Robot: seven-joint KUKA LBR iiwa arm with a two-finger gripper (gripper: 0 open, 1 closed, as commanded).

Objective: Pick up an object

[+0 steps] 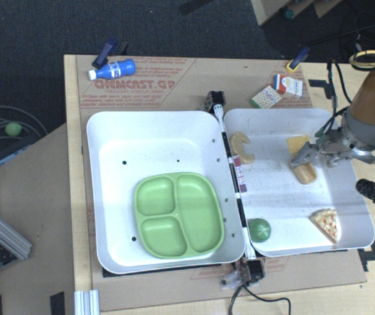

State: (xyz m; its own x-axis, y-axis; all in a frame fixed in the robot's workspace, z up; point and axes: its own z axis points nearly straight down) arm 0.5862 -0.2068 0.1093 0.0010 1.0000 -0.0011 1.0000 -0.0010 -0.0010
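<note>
At the near edge of the right bin (345, 245), a green ball (259, 230) is seen in the near-left corner, and a pizza slice (326, 224) lies toward the near-right; in the left bin (109, 176), a green divided tray (177, 214) is set toward the near side. Farther in, the gripper (302, 157) is lowered into the right bin from the right, just above a tan bread-like piece (305, 172); whether the piece is grasped cannot be told. A yellow block (297, 143) lies just beyond it; a beige piece (240, 147) lies by the bin's left wall. On the bench beyond the bins, a small carton (266, 97) and a blue bottle (113, 69) are seen.
</note>
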